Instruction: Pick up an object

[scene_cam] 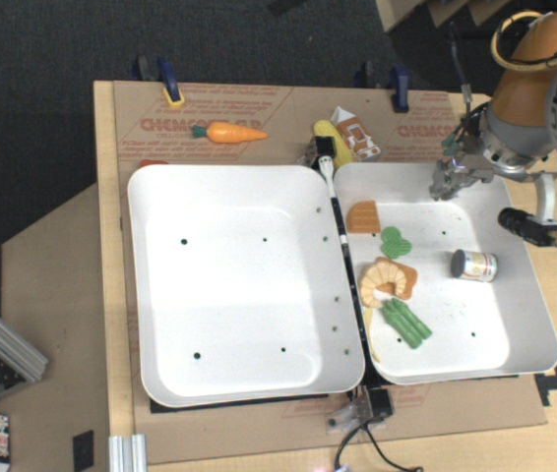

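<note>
The hand [448,183], grip state unclear, hovers well apart from the can [473,265].

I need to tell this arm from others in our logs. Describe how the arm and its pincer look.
The arm is grey metal with a rounded orange section above the wrist, ringed by a looped pale yellow cable. Below it sits a silvery wrist housing, ending in a small dark metallic pincer over the right bin. A black cylindrical part juts out beside the wrist. No markings are readable.
</note>
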Tool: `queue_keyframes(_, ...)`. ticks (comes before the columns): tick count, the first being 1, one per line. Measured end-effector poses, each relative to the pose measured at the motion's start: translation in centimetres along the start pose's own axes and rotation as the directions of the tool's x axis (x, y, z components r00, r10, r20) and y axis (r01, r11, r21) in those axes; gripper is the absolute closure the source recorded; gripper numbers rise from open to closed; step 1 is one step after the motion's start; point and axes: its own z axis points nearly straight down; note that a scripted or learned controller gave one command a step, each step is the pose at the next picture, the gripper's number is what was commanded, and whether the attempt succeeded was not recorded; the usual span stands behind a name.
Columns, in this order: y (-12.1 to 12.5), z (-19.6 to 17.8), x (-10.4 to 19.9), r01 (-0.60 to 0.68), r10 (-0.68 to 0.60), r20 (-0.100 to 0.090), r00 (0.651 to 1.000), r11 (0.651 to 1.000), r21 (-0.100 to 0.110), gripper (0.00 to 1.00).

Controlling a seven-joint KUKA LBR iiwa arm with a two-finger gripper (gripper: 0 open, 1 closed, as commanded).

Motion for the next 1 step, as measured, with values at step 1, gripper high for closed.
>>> queue_keyframes(1,-0.20,0.77,-2.75,-0.006,0.006,0.001,1.000,1.000,0.003,1.00)
